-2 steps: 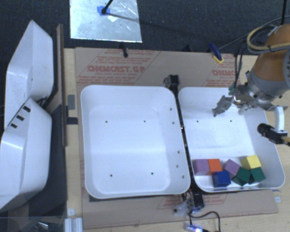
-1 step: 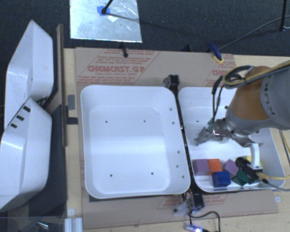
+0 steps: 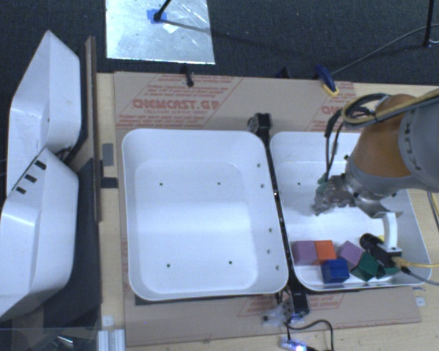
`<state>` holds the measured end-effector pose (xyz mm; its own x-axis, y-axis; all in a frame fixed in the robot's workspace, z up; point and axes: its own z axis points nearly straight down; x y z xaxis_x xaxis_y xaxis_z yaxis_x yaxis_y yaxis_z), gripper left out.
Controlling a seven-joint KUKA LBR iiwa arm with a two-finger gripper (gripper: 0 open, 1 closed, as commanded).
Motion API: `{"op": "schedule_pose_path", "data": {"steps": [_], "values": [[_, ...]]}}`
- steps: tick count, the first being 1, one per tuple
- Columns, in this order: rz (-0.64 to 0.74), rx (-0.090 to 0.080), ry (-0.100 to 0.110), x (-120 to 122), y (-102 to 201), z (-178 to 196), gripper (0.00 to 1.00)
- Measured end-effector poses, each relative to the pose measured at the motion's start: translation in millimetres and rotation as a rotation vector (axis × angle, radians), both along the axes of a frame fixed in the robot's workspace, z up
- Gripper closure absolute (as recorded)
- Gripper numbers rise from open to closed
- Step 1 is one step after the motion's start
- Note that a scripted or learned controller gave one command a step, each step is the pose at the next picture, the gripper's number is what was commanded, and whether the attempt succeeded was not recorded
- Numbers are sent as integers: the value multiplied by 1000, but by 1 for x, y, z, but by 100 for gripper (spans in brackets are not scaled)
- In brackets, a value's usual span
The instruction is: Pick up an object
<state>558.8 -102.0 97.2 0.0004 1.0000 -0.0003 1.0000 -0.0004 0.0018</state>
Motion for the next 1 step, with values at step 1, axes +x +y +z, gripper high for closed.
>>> {"op": "schedule_pose_path", "data": {"steps": [1], "values": [[-1, -1, 0, 58, -51, -11, 100]]}}
